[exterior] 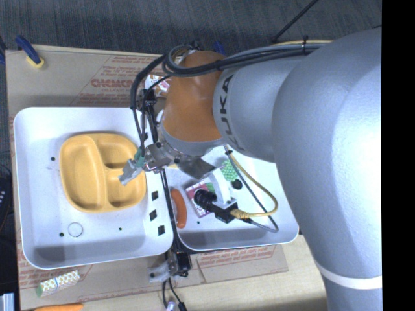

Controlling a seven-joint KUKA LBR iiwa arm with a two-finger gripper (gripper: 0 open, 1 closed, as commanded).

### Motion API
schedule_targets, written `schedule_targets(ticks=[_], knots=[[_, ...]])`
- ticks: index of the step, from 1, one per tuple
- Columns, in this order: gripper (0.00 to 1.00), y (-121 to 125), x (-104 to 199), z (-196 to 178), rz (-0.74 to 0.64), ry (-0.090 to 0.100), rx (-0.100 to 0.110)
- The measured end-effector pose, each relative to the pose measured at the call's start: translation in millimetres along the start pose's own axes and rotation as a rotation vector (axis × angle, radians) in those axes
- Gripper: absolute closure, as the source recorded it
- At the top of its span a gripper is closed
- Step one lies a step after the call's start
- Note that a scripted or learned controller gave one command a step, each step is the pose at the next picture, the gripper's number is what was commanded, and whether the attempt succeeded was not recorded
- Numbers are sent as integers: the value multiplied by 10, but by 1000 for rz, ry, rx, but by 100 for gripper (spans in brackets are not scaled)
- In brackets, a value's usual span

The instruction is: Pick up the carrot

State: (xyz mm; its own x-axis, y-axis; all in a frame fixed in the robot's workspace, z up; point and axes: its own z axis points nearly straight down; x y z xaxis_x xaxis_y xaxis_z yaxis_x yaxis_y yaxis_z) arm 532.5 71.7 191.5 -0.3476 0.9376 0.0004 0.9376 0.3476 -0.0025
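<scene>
Above a smooth yellow divided dish, the end effector is hovering, its opening unclear; the slim orange carrot is lying apart.

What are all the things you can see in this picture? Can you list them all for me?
bins: two, white, side by side on the cardboard
tray: one, yellow, in the left bin
carrot: one, orange, in the right bin by its left wall
pink-edged thing: one, right bin beside the carrot, mostly hidden
cardboard: one sheet, brown, under the bins
clip: one, blue, far-left corner
packet: one, green and white, before the left bin
arm: one, grey with orange band, over the right bin
pincer: one, grey, over the tray's right edge
</scene>
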Motion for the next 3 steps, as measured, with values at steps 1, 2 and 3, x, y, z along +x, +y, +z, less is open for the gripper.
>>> schedule_targets(ticks=[1,2,3], knots=[[0,426,-72,-2,-118,-1,-1],[0,628,-633,-4,-80,-1,0],[0,1026,-803,-20,-178,-1,-2]])
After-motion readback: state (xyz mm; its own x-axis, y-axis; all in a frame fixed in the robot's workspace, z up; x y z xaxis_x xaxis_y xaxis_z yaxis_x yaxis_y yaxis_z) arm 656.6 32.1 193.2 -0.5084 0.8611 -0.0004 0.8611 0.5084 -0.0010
